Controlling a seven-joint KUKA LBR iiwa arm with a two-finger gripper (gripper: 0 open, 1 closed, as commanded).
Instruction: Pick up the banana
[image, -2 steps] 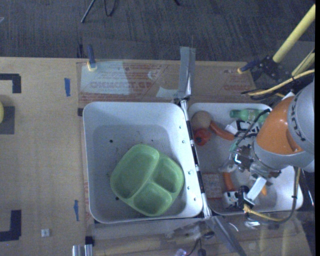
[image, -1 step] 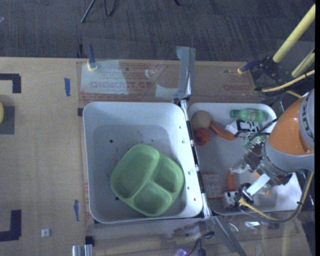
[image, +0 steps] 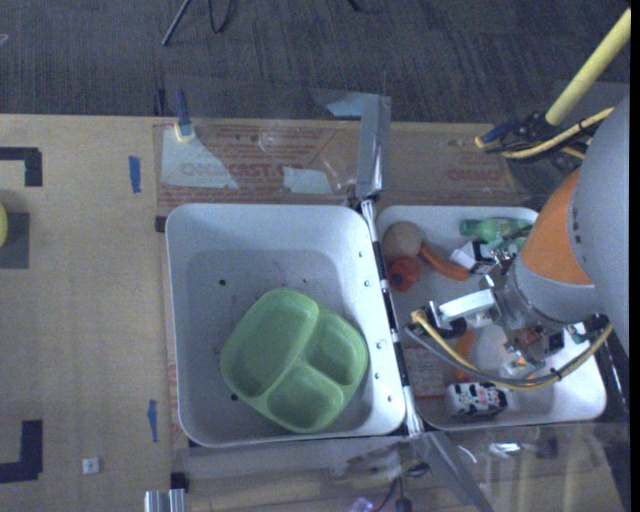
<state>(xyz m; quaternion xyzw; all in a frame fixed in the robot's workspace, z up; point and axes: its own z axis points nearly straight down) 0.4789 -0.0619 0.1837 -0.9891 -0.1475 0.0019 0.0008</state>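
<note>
Pale wooden bench boards are carrying two white bins side by side, and the grey arm (image: 600, 200) is reaching down into the right bin (image: 580, 405), its wrist and looping yellow cable (image: 500, 382) hiding much of the floor there. The gripper (image: 520, 345) is hanging low in that bin, and I cannot tell whether it is wide or closed. Just beside it, on the side toward the green divided plate (image: 295, 358) in the left bin (image: 190, 300), a yellow-orange sliver is peeking out, which I am taking for the banana (image: 462, 346), though it is mostly covered. Farther off, a brown ball (image: 404, 238), a carrot (image: 443, 262) and a green bottle (image: 490, 230) are crowding the far corner. I am judging the banana light, smooth and curved, so a grasp across its middle seems safest.
</note>
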